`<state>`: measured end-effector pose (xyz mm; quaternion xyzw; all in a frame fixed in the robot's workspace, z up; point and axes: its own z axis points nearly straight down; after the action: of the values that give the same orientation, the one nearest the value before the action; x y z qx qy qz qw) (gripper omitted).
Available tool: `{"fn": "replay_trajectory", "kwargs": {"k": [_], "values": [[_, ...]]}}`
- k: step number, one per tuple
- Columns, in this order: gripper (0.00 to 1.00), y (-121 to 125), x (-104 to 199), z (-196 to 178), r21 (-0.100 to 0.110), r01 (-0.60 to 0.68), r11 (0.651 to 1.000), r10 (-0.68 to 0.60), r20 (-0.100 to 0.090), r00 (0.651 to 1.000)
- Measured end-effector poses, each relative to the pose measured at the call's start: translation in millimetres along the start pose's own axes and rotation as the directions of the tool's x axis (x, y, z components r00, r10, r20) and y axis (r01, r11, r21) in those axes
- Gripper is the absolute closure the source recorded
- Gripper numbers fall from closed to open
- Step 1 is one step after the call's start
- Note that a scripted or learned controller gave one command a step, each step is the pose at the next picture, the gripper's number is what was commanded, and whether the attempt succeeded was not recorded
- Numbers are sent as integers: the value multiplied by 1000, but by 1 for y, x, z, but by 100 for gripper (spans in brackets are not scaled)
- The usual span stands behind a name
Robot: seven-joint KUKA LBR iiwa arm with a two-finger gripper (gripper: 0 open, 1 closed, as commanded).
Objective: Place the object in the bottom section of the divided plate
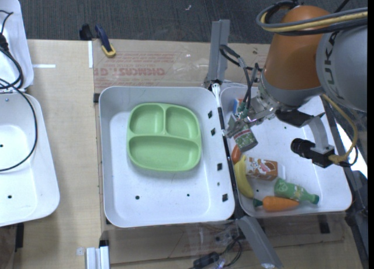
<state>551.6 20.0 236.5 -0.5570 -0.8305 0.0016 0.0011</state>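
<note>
While the jaws [241,123] hang over the right bin [333,200], beside the green divided plate [164,137], I can't tell their state. A small green packet [245,140] sits just below them; lift cleanly, carry left to the plate's wide near section.

One fixed camera above the bench, slanting down on both bins [111,162]

Robot lab: bench [58,63], white bins [111,162].
</note>
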Motion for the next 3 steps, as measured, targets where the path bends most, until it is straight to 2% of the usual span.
{"fn": "replay_trajectory", "kwargs": {"k": [1, 2, 3], "values": [[100, 0, 67, 0, -1, 106, 994, -106, 0, 994], [100, -7, 55, 12, -1, -29, 1000, 29, 0, 1000], [0, -7, 55, 12, -1, -30, 1000, 30, 0, 1000]]}}
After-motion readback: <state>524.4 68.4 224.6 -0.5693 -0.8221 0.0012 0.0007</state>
